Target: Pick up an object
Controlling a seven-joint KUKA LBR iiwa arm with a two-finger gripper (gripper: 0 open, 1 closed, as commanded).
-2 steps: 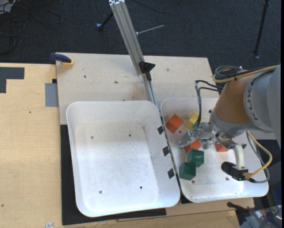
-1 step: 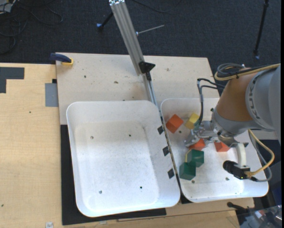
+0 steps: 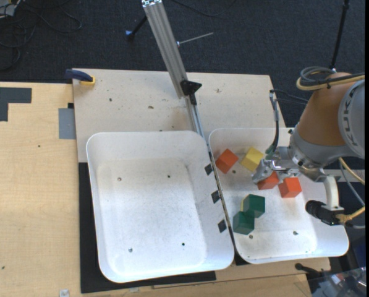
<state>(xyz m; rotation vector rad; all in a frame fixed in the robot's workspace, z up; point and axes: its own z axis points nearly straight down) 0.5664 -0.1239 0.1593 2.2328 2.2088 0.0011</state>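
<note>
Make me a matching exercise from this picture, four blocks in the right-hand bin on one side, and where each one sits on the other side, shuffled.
Things:
1. yellow block
2. orange block
3. green blocks
4. red block

Places:
A. nearest the divider between the bins, at the upper left of the group
B. toward the front of the right bin, below the others in the view
C. just right of the end effector, under the arm
D. between the orange block and the end effector

Pairs: 1-D, 2-A, 3-B, 4-C
</note>
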